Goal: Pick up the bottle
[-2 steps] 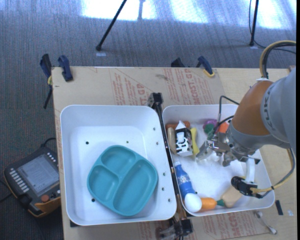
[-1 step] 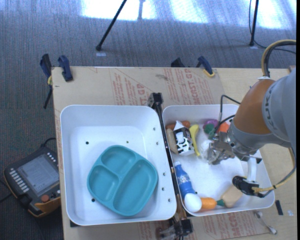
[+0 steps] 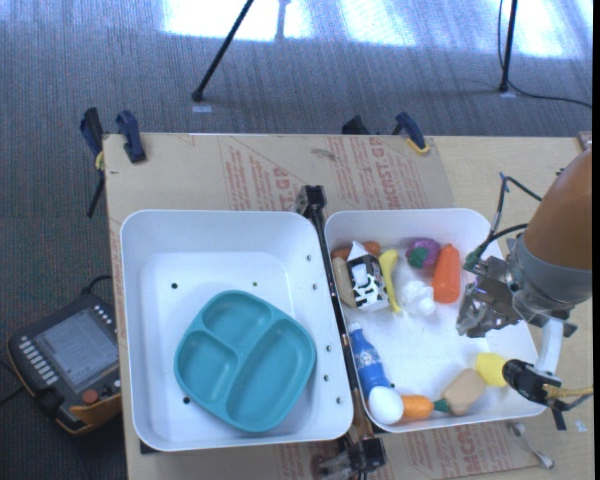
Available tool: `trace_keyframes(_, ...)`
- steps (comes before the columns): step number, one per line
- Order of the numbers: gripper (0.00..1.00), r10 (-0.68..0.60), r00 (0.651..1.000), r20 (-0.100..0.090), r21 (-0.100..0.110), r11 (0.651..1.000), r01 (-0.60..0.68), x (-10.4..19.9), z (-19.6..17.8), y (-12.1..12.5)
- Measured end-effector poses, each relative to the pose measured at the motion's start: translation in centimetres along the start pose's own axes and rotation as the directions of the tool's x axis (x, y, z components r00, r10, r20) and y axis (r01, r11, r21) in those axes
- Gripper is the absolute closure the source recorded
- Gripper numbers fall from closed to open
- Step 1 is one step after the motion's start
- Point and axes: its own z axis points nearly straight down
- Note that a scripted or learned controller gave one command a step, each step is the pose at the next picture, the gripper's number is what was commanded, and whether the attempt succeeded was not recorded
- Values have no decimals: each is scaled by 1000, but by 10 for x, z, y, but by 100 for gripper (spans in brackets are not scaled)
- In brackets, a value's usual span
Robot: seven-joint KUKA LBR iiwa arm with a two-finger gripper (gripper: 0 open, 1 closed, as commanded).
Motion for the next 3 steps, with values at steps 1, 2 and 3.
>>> trace_keyframes(1,100,-59,998,1,-2,998,59,7,-79,-20)
trace_keyframes(2,100,-63,998,4,6,998,63,7,-86,-19)
trace_keyframes(3,100,-68,998,7,13,998,68,8,-92,-18)
